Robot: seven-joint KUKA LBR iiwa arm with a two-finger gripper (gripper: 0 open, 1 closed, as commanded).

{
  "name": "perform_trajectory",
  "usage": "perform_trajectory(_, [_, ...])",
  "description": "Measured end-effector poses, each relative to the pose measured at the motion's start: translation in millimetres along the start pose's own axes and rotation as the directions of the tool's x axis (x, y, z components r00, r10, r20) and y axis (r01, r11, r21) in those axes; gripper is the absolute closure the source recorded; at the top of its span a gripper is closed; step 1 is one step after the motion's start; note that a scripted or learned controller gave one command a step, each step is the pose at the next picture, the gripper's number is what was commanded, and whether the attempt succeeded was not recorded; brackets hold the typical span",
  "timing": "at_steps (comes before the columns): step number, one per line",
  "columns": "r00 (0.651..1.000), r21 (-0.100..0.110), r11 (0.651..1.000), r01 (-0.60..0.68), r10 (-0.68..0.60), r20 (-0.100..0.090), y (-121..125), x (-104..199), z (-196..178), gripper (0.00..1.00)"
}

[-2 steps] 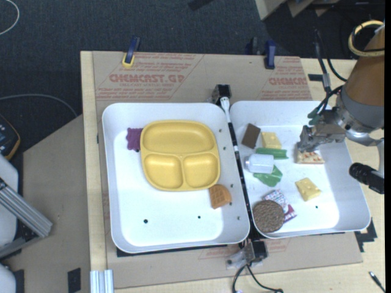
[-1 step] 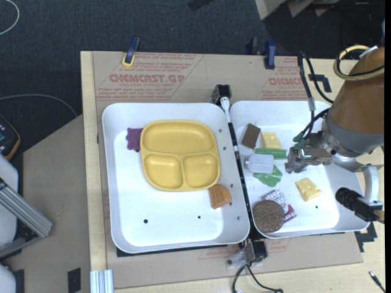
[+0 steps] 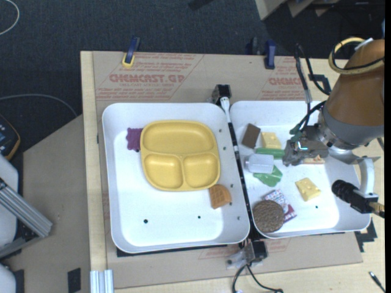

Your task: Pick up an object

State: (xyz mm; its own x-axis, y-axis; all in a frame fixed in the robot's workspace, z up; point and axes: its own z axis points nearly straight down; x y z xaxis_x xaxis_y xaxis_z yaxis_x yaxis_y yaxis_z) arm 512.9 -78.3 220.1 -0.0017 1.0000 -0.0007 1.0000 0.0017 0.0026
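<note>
Hovering low in the right bin (image 3: 342, 224), the end effector (image 3: 295, 152) is sitting just right of the green-and-white pieces (image 3: 266, 166) lying toward the bin's left wall, long axis crosswise, and whether it is gripping anything I cannot tell.

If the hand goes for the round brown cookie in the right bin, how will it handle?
The cookie looks flat and stiff, so it probably won't flop. It lies against the bin rim, so gripping may be awkward. Its rough top suggests little slip.
</note>
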Motion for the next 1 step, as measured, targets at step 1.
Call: perform_trajectory(1, [1.0,-0.001,1.0,-0.003,0.003,0.001,-9.8,-15.1,-11.2,1.0])
